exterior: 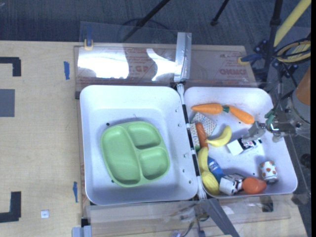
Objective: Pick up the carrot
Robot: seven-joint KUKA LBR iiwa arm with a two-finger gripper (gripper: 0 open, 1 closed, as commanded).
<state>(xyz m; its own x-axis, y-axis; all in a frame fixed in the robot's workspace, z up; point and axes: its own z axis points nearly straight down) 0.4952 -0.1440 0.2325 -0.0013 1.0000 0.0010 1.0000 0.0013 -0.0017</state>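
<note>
The carrot (208, 108) lies crosswise at the back of the right bin (284, 158), a second orange piece (241, 114) just beside it. The claw (256, 130) hovers near; whether it is clenched cannot be told. It should descend over the carrot's middle, straddling its width

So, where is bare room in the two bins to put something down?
Left bin: bare floor all around the green tray. Right bin: a bare patch below the pincer, left of the spotted cup. Its left side, from carrot down to bananas, is crowded.
</note>
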